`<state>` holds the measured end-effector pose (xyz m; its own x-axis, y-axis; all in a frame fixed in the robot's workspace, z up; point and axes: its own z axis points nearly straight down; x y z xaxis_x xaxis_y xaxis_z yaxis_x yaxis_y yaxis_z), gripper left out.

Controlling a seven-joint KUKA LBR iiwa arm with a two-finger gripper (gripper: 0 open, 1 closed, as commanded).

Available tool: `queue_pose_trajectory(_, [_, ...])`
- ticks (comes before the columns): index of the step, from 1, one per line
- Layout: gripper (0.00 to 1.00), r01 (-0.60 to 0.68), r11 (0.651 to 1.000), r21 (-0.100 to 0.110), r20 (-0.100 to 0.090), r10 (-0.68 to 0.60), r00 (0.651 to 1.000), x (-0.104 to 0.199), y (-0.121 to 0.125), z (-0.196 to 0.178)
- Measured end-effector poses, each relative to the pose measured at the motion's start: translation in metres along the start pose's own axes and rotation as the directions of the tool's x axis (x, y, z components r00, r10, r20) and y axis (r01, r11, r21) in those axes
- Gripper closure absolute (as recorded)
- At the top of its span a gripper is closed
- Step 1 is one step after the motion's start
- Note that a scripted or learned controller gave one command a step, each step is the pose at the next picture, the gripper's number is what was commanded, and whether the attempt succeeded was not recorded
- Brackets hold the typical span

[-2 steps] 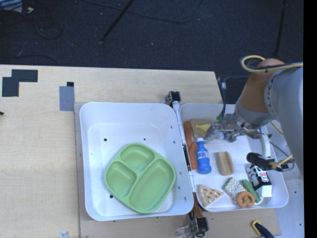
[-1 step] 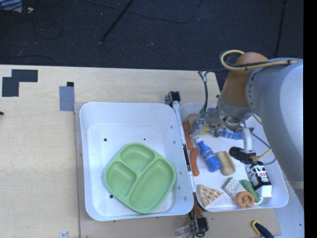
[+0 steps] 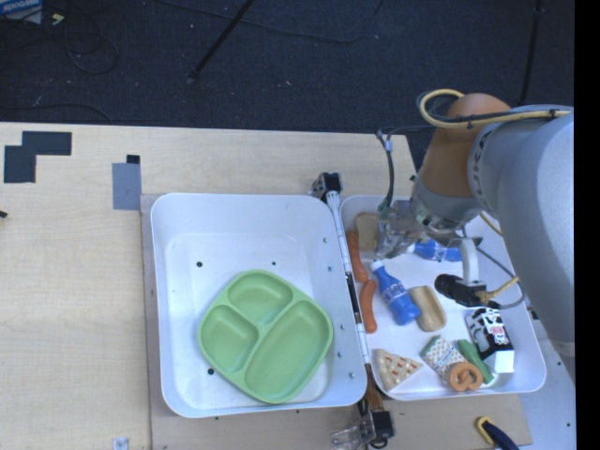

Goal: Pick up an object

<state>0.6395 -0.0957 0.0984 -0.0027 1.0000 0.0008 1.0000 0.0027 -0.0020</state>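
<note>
From the overhead camera, my end effector (image 3: 398, 237) hangs low over the far end of the right bin (image 3: 525, 368), near the divider it shares with the left bin (image 3: 169, 251). I cannot tell how it is set or whether it touches anything. Just beside it lies a blue bottle (image 3: 395, 294), with an orange carrot (image 3: 367, 306) along the bin's left wall. A green divided plate (image 3: 265, 334) sits in the left bin on the desk (image 3: 66, 279).

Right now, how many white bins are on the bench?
2. The left shallow white bin holds a green divided plastic plate; the right shallow white bin, touching its side, holds small toy foods, with the grey arm's gripper over it.
</note>
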Motion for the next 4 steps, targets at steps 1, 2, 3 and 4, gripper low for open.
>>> queue_pose_trajectory(1, [0.0,0.001,1.0,0.0,0.001,-0.001,1.0,0.0,0.0,0.0])
queue_pose_trajectory(2, [0.0,-0.001,1.0,0.0,0.0,0.001,1.0,-0.013,0.005,0.011])
queue_pose_trajectory(3, [0.0,-0.001,1.0,0.0,0.0,0.001,1.0,-0.018,0.005,0.011])
queue_pose_trajectory(4, [0.0,-0.005,1.0,0.0,-0.001,0.005,1.0,-0.008,-0.058,0.01])
